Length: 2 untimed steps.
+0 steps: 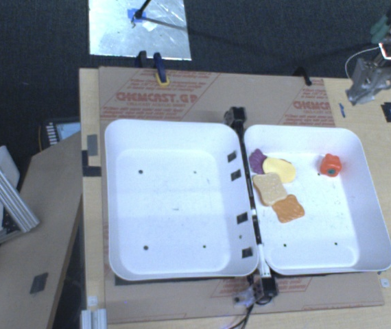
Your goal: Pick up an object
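The right bin (370, 204) holds several small toy foods near its left side. A purple piece (257, 160) lies by the divider, with a yellow piece (280, 169) touching it. Below them lie a tan bread slice (270, 188) and an orange-brown toast piece (289, 209). A red-orange pepper (330, 164) sits apart toward the bin's back right. My gripper (364, 86) hangs at the upper right, beyond the back right corner of the right bin and well away from every object. Nothing shows in its grasp.
The left bin (123, 184) stands beside the right one, joined by a black-clipped divider (245, 184). Both rest on a cardboard sheet (182, 94). A shiny metal plate (138, 19) lies on the dark floor behind. A metal frame (3, 197) stands at far left.
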Tool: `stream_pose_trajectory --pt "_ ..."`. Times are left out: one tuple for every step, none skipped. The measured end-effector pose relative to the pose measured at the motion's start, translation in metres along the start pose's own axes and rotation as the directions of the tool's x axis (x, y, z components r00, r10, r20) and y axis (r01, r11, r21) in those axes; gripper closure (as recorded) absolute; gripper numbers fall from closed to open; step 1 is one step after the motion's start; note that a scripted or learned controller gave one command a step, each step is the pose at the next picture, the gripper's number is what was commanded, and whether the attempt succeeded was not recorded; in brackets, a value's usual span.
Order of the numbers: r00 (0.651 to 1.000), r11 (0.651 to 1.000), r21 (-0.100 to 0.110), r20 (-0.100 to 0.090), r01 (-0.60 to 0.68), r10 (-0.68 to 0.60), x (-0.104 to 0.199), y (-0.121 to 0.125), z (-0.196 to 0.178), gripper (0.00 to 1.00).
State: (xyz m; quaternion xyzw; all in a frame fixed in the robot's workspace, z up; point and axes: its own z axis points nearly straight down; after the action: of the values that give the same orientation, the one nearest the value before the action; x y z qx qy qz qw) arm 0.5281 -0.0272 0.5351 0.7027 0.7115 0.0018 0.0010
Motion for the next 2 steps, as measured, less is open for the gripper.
stream_pose_trajectory --pt "1.000 1.000 0.000 -0.001 -0.003 0.003 0.092 0.016 0.000 1.00" --pt "1.000 1.000 0.001 -0.001 0.000 0.000 0.177 0.032 0.001 1.00"
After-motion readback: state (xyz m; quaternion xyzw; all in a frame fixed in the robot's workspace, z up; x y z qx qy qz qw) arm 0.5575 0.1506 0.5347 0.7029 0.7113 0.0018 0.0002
